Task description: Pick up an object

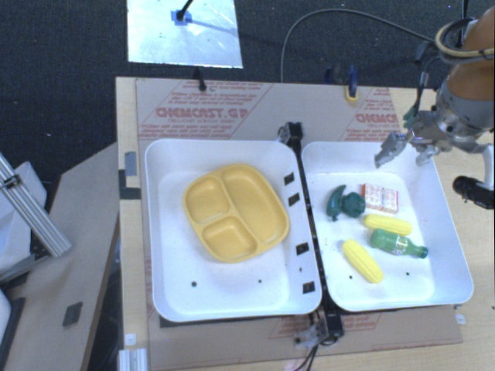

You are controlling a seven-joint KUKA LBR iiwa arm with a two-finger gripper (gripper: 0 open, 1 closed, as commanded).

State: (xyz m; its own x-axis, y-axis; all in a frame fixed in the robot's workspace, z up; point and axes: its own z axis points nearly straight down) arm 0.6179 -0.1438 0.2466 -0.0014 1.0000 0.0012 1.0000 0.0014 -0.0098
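Nearest to us, along the front of the bench [232, 346], we see the lower rims of two shallow white bins set side by side. In the right bin [448, 280], closest to the front, a yellow corn cob [362, 260] lies at a slant. Just behind it and to the right is a green bottle [397, 243], lying on its side with its cap toward the right. A second yellow piece [387, 224], shaped much like the corn, lies right behind the bottle, nearly touching it. Farther back we find a dark green toy [344, 202] to the left and a red and white packet [380, 197] just beside it on the right.

In the left bin [166, 284] sits a yellow divided tray [235, 211] with three compartments, turned at an angle, taking up the middle of the bin.

Beyond these, over the far right corner of the right bin, hangs the gripper [407, 151] on the grey arm with its orange band [472, 83]. Its two fingers stand apart, with nothing between them, well away from the toys below.

Farthest back, a shiny square sheet [183, 22] lies on the dark floor.
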